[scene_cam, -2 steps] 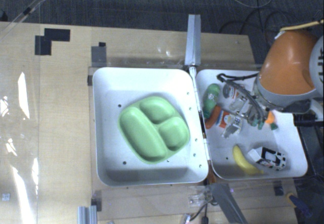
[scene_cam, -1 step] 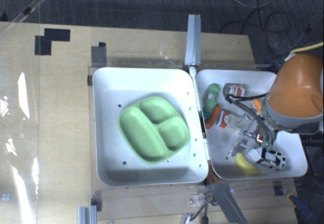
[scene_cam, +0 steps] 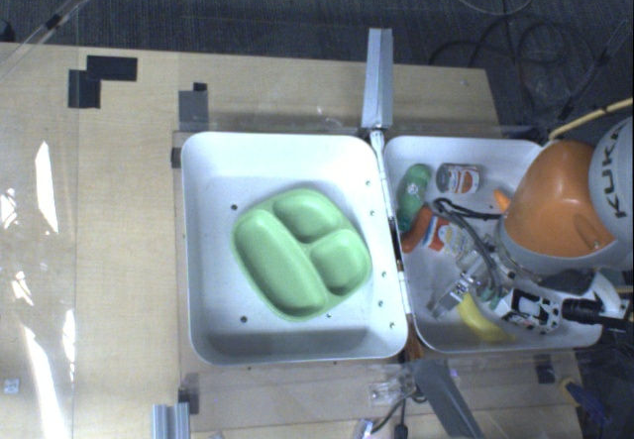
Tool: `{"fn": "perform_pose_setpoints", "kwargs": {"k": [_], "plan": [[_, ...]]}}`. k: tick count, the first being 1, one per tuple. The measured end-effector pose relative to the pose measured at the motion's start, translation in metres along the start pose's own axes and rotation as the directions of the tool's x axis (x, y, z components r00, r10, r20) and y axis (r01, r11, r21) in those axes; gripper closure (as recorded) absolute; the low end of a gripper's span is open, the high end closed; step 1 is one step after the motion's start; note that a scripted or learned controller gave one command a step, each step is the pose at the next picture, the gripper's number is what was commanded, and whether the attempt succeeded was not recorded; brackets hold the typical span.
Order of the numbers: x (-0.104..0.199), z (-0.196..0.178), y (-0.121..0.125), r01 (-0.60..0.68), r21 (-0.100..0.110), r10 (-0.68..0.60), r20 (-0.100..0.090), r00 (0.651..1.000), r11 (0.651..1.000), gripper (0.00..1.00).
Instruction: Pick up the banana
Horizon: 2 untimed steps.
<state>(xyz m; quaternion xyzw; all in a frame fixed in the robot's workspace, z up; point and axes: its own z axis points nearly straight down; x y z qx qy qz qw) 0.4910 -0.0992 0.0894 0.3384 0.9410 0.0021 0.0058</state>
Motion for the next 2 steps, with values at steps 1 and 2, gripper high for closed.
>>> {"fn": "perform_pose_setpoints", "kwargs": {"k": [1, 2], "plan": [[-0.0027, -0.0128, 0.0033, 0.001, -0.008, -0.001, 0.009, 1.0, 1.0, 1.0], [0.0039, -0.0042, 0.0026, 0.064, 0.003, -0.064, -0.002, 0.998, 0.998, 1.0]]}}
